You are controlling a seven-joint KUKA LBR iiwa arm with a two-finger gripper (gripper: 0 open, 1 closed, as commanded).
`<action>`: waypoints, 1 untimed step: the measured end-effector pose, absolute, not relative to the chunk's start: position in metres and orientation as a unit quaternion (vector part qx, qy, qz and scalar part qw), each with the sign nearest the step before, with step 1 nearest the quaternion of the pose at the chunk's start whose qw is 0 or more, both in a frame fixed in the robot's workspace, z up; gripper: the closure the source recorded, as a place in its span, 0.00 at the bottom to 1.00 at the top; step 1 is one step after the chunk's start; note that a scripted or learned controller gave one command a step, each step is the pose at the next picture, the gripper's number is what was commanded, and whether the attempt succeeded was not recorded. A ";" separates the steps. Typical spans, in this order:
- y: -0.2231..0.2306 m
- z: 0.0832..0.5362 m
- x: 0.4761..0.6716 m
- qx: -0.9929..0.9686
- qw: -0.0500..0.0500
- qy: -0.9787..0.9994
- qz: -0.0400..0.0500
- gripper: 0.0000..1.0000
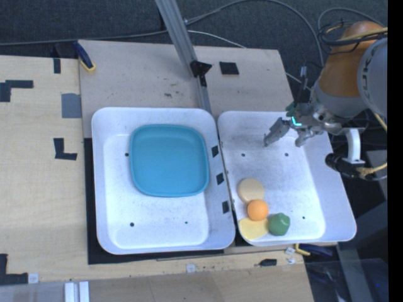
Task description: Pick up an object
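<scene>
The fingers [276, 133] are spread apart over the right bin [327, 187], and we see nothing between them; the gripper [289, 135] hangs above the bin's far half, its two dark tips pointing down and leftward, one near the middle of the bin and one nearer the right wall. We can't tell whether the tips touch the bin floor or hover just over it. The arm [352, 68] comes in from the right, its orange band cut off by the frame edge, with cables looping around it. Down in the near corner of that same bin we've got the objects clustered together: a pale cream round piece [250, 189], an orange ball [257, 210] just in front of it, a yellow piece [250, 230] partly tucked under the ball, and a green object [278, 224] touching the yellow one on its right. What exactly these are is hard to make out. All of them sit well apart from the gripper. Over in the left bin [110, 187] lies a blue plate [169, 160], flat, alone. A grey metal pole [179, 33] slants across the table [38, 168] down to the gap between the bins.
</scene>
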State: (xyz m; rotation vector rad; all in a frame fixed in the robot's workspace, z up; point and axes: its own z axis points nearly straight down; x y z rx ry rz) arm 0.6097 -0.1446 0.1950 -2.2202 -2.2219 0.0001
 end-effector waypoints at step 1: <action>-0.145 0.195 0.610 -0.707 0.000 -0.707 0.000 0.00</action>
